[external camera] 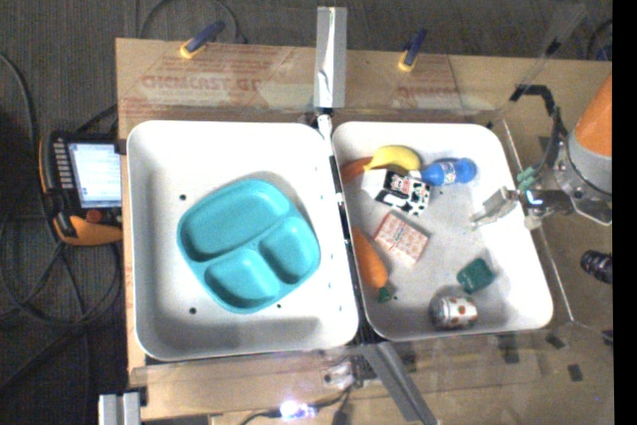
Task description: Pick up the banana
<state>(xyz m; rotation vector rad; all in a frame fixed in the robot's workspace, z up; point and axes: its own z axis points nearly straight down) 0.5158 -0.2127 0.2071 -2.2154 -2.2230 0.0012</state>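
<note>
Banana (395,157) far corner of right bin; tool (506,204) well apart, spread unclear.

left white bin (149,244): teal three-compartment plastic tray (250,243) | right white bin (532,309): orange carrot (369,260) at 9 o'clock; pink patterned card (401,239) (centre); blue bottle (450,172) at 12; metal can (454,312) at 6; small dark-green block (476,275) at 5
</note>
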